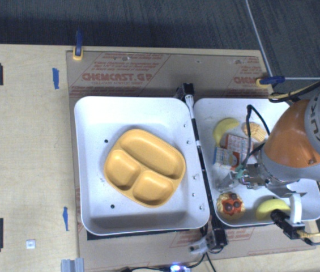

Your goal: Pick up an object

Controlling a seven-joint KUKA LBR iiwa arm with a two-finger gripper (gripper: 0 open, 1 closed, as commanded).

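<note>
- The gripper hangs low inside the right bin, under the arm's orange band; whether it is open or closed cannot be told.
- A carton with red and white print lies just up and left of it, tilted.
- A yellow ball sits beyond the carton.
- A round orange-and-dark object lies just below the gripper.
- A yellow fruit-like piece rests near the bin's front edge.
- The left bin holds a yellow three-compartment tray.

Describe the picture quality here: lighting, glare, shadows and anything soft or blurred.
In the camera view, light is even and diffuse; the yellow tray carries soft sheen on its humps, the left bin shows faint glare on its white rim, shadows stay weak. The arm looks soft and close, and the cluttered items in the right bin are small and hard to resolve.
</note>
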